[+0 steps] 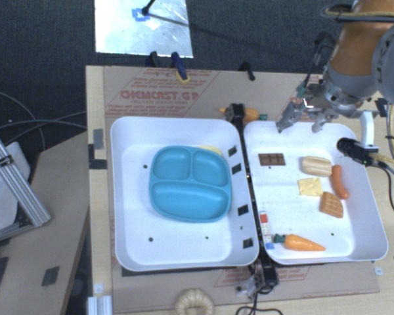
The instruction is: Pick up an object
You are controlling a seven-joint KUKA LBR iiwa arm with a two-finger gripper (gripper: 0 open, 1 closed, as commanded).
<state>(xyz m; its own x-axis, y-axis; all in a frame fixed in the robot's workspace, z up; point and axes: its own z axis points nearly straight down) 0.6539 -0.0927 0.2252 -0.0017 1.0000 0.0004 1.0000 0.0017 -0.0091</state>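
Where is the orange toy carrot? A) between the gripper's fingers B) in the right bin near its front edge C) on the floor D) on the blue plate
B: the orange toy carrot lies on the floor of the right white bin, close to its front edge, well away from the divided blue plate in the left bin and from the gripper.

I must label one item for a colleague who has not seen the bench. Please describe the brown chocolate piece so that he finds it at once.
Find the right white bin, under the hand. Near its far left corner lies the chocolate piece. It is the only dark brown item, a flat rectangle scored into squares, lying apart from the paler foods to its right.
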